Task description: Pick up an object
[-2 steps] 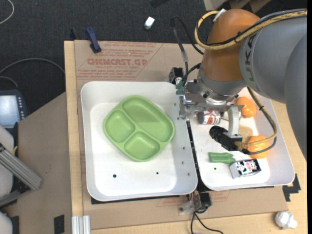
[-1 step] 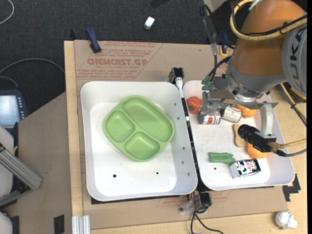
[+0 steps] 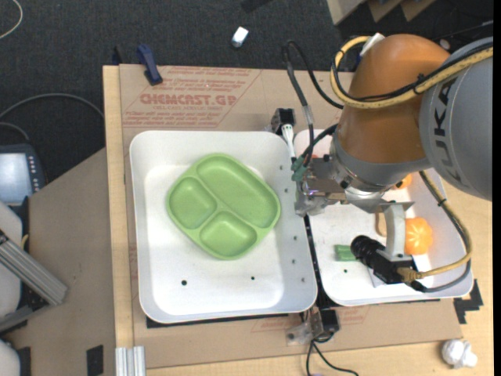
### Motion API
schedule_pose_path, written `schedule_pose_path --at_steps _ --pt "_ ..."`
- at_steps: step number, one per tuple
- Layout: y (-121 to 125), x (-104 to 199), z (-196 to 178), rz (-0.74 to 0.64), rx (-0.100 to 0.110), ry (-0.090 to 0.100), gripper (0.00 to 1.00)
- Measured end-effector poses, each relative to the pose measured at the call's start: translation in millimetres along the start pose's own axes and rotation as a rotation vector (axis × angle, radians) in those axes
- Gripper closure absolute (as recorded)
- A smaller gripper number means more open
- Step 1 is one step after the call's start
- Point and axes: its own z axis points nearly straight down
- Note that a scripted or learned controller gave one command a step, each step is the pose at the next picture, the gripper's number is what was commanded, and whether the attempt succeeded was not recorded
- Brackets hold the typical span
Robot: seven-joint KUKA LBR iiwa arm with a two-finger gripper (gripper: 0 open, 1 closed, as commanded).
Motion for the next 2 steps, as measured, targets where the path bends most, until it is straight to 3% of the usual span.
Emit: schedule_pose_path --at_steps 1,2 --pt "-10 -11 -139 0.003 -0.024 0.001 1.00" --pt "-12 4 29 0.005 0.009 -0.003 1.00"
